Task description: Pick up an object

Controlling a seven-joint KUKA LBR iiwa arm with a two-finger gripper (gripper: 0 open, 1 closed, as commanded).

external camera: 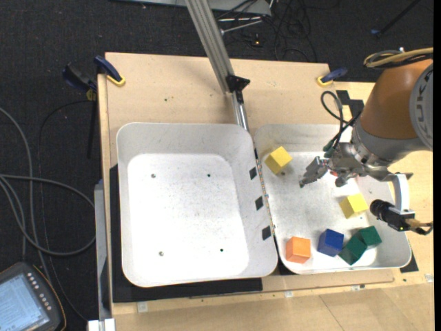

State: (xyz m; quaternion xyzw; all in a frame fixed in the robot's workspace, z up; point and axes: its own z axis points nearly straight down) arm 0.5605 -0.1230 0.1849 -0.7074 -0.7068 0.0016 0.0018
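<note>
Blocks crowd the near edge of the right bin [303,138]: an orange cube [298,248] at the near left corner, then a blue cube [331,242] and two green blocks [360,244] touching each other toward the near right corner. Farther back a small yellow cube [355,205] sits by the right wall, below the arm [396,112]. The gripper [318,170] hangs over bare floor mid-bin, fingers spread and holding nothing. A larger yellow cube [279,160] lies beside the far left wall. The left bin [131,198] adjoins.
</note>
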